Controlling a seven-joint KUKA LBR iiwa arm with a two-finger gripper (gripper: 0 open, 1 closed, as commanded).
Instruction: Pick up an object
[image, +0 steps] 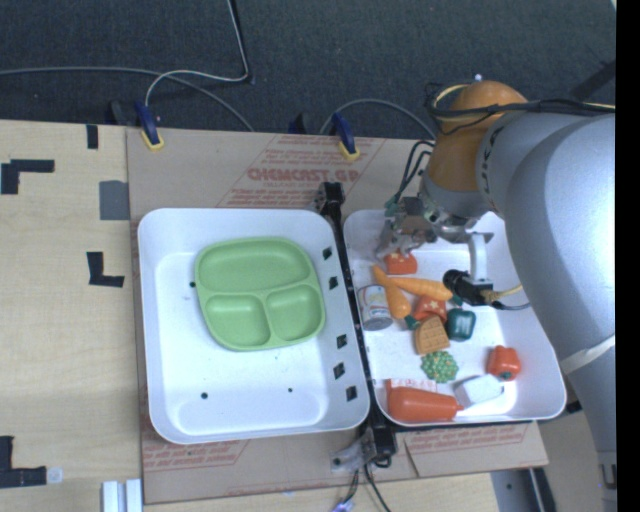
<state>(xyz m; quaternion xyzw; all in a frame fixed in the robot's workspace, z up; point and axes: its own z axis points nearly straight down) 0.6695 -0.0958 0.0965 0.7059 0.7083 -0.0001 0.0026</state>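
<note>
My gripper (398, 243) hangs low over the back left of the right bin (530, 345), just above a small red-orange toy (401, 264). Its fingers are blurred against the arm. In front of it lie an orange carrot (412, 285), a silver can (375, 308), a cracker-like brown piece (432, 336), a dark teal toy (460, 324), a green broccoli piece (439, 366), a red pepper (503, 361), a white block (481, 390) and a large red-orange piece (421, 403).
The left bin (165, 330) holds a green divided plate (260, 292). A black divider (345, 290) runs between the bins. My grey arm (560, 200) covers the right bin's far right side. Cables and blue clamps (150, 128) lie behind the bins.
</note>
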